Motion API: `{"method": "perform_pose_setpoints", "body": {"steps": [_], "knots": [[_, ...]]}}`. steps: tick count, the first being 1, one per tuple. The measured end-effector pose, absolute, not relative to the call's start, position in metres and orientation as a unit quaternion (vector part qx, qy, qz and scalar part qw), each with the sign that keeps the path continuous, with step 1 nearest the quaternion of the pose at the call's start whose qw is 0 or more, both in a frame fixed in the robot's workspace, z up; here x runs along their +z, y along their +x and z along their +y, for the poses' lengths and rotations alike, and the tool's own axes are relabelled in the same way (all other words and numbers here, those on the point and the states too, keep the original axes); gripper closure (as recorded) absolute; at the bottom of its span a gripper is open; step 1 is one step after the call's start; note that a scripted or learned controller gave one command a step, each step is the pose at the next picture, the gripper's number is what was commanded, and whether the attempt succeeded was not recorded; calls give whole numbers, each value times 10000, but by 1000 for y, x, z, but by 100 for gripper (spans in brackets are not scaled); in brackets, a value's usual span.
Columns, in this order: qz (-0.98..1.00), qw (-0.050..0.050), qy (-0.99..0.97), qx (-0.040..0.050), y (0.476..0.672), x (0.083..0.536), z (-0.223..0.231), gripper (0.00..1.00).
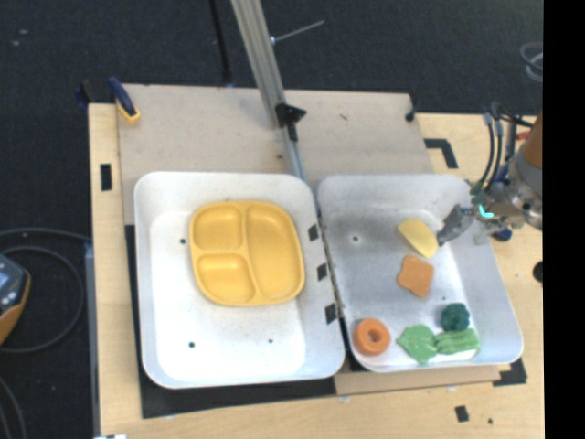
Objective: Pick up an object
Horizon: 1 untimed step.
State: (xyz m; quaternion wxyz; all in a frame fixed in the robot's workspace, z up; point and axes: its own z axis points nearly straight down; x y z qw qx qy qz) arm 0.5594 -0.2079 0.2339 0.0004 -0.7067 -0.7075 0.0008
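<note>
Near edge of right bin: orange ring, green leafy pieces, dark green lump. Mid-bin: orange block, compact, flat-sided, likely light and stiff, best pinched across its opposite faces. Just beyond: pale yellow piece, rounded, probably smooth and slippery; take across narrow width. Gripper poised just beside yellow piece, at its right; finger state cannot be told. Left bin holds yellow divided plate. Nothing seen gripped.
</note>
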Motion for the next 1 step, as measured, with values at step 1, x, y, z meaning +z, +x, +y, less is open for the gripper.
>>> {"method": "perform_pose_setpoints", "body": {"steps": [1], "knots": [[-7077,-10,-7065,0,560,235,-208,0]]}}
